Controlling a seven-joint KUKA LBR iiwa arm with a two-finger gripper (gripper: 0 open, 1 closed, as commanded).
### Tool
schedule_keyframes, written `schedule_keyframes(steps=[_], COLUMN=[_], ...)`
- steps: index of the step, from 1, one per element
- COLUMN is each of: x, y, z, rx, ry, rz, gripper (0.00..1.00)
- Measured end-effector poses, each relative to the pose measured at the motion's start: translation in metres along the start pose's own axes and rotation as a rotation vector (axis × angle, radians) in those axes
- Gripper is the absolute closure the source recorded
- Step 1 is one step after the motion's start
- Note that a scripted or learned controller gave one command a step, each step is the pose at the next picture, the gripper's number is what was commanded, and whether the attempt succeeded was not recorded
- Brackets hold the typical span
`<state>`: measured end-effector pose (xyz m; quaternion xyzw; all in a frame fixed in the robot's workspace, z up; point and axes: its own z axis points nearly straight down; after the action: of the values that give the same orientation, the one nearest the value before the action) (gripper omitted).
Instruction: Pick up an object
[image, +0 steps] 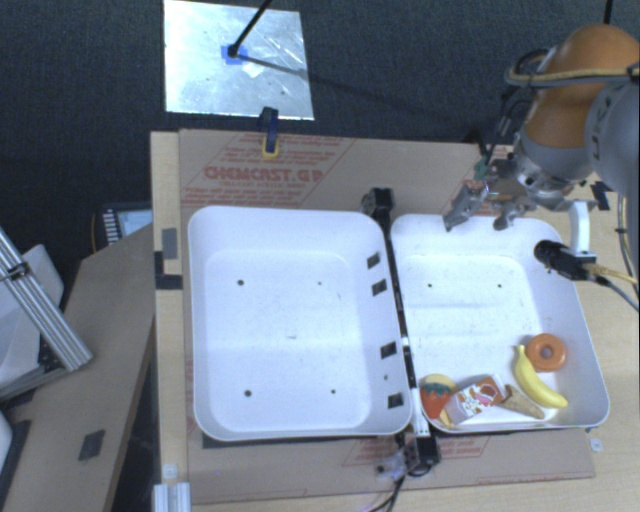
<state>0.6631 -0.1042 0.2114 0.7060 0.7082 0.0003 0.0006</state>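
The task looks not yet started in any real sense. The two-finger gripper (480, 213) hangs above the far rim of the right shallow white plastic bin (470, 290), and its two fingers (458, 216) are spread apart with nothing between them. All the things that could be picked lie together at the near edge of that bin, well apart from the gripper: a curved yellow banana (537, 380), a round orange ring like a small doughnut (546, 351), a red and orange round fruit (436, 394), a small red and white packet (474, 397) and a brown cone-shaped piece (522, 404).

What is left, I judge, is the whole work: to travel to one thing, descend, close and lift.

The left shallow white plastic bin (290, 320) carries no writing. On the brown cardboard sheet (265, 172) under the bins red letters read about "CHEMCAST", the rest is too blurred. The print on the packet is too small to read.
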Motion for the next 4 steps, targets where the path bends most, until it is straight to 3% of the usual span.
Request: schedule_keyframes(steps=[1,3,4], x=[0.062,0.184,0.221], y=[0.008,-0.043,-0.094], z=[-0.113,-0.265,-0.329], rx=[-0.015,-0.01,-0.008], ry=[0.002,0.005,0.005], rz=[-0.009,-0.01,-0.007], gripper=[0.0,0.0,0.0])
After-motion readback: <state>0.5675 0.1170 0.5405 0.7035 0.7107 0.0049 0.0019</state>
